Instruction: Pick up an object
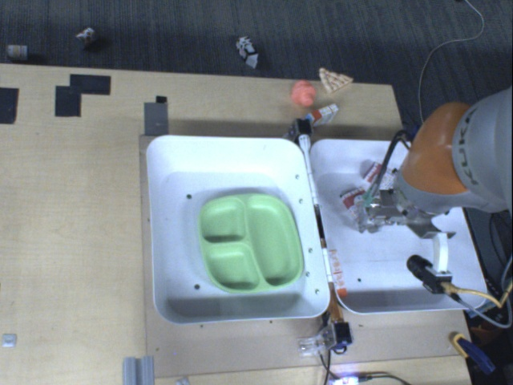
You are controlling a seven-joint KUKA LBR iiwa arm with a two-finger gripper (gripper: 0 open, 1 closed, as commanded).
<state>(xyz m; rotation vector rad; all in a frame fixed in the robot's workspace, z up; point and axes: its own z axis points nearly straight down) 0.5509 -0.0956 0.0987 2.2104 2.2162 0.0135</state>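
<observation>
A small red and white thing (354, 195) lies in the right bin (353, 291), maybe a wrapper. The gripper (370, 217) sits just beside it, too blurry to read. A green tray (248, 241) fills the left bin (172, 183).

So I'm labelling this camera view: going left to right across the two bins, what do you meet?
Left white bin → green divided tray → right white bin → red-and-white packet → gripper → orange-banded arm.
</observation>
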